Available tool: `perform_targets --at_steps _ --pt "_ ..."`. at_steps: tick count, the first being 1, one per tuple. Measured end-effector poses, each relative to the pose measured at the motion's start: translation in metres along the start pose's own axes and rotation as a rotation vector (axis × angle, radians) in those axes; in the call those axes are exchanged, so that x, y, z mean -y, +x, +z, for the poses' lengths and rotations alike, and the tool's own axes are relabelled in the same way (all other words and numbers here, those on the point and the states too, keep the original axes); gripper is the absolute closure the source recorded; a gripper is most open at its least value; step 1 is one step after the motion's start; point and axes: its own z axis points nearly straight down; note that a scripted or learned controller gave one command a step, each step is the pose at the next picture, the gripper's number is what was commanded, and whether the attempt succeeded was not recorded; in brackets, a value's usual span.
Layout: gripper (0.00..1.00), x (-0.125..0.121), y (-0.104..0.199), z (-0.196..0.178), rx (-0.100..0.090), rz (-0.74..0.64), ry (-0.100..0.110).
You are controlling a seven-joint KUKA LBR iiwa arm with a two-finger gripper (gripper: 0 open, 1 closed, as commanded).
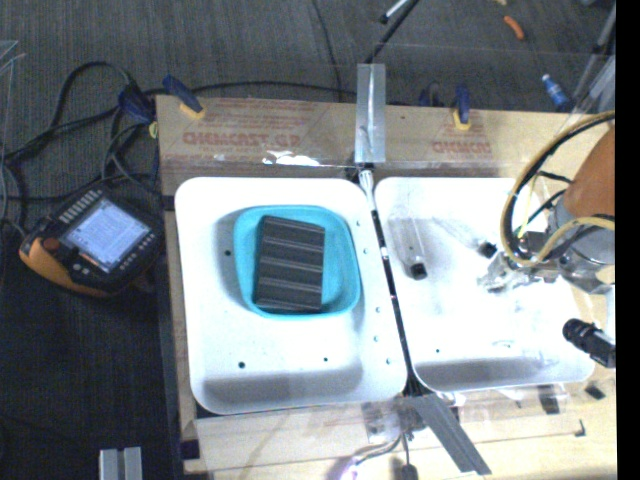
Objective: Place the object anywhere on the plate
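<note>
A blue plate (343, 268) lies in the left white bin (210, 348). A dark grey ribbed block (290, 263) rests flat on the plate, near its middle, with nothing touching it. My gripper (498, 271) hangs low over the right bin (470, 368), at its right side and well away from the plate. The arm's orange band (598, 176) shows above it at the view's right edge, with looped cables beside it.
A clear tube-like item with a black end (412, 251) lies in the right bin, left of the gripper. A metal divider post (370, 118) stands behind the bins. A teach pendant (95, 240) sits on the floor at left.
</note>
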Motion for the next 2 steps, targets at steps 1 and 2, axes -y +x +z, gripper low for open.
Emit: perform_targets --at_steps 1,2 --pt "0.00 0.000 0.000 0.000 0.000 0.000 0.000" --pt "0.00 0.019 -0.021 0.033 -0.002 0.027 0.000"
